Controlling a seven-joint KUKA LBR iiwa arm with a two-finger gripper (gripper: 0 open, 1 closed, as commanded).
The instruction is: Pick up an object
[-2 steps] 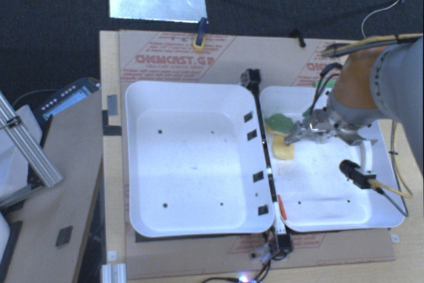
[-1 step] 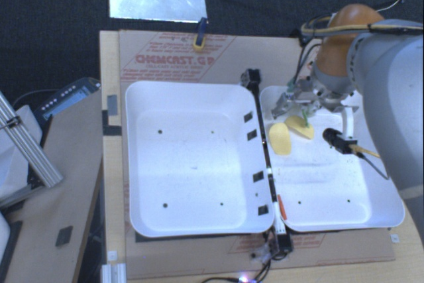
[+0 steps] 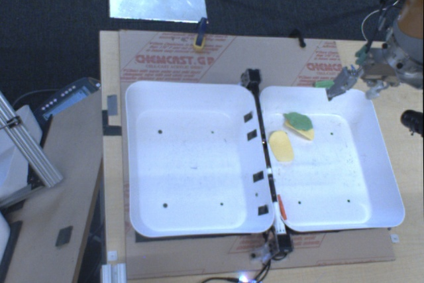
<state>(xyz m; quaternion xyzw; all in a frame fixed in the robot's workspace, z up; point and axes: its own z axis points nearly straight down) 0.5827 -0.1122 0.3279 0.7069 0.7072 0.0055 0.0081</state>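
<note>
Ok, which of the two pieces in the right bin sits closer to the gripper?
The green-topped piece, toward the right bin's far side, is closer to the gripper. The plain yellow oval lies nearer the divider and farther from it.

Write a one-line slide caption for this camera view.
Gripper poised over the right bin's far edge; a yellow piece and green-topped piece lie inside.

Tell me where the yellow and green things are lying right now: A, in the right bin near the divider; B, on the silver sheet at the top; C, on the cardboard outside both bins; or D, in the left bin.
A: the pale yellow piece and the green-topped piece both lie on the floor of the right bin, in its upper left part, close to the divider.
</note>
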